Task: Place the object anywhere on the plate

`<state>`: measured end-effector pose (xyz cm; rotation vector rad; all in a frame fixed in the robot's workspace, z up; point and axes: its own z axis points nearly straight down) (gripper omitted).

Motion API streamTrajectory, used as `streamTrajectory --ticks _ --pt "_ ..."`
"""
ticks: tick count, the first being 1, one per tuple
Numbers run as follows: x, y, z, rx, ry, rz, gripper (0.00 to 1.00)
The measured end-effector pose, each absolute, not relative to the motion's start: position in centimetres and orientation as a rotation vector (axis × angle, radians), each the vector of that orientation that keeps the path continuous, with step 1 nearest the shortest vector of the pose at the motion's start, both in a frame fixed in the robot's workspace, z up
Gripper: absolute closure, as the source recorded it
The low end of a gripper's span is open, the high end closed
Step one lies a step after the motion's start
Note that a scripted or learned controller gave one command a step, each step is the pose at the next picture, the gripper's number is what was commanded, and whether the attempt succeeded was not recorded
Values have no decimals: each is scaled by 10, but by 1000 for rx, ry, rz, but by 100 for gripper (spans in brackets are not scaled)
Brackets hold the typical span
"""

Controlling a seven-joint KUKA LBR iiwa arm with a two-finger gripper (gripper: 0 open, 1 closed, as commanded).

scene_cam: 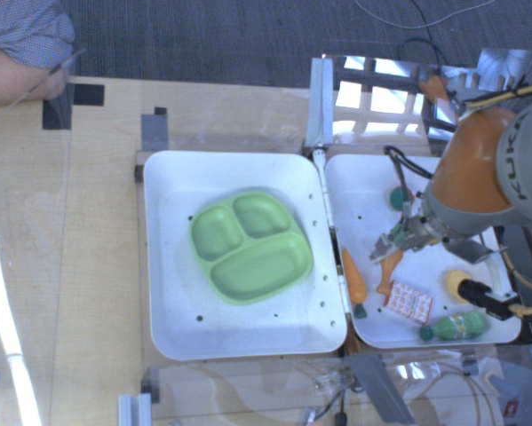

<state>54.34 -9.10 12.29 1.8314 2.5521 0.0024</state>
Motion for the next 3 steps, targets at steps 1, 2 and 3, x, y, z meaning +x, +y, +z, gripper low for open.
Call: streamTrajectory --ticks 1,2,3 --pt "581 14 184 1892 2505 5 100" --pt "596 107 183 1898 2503 1 100" --pt "596 107 183 1896 2504 1 0"
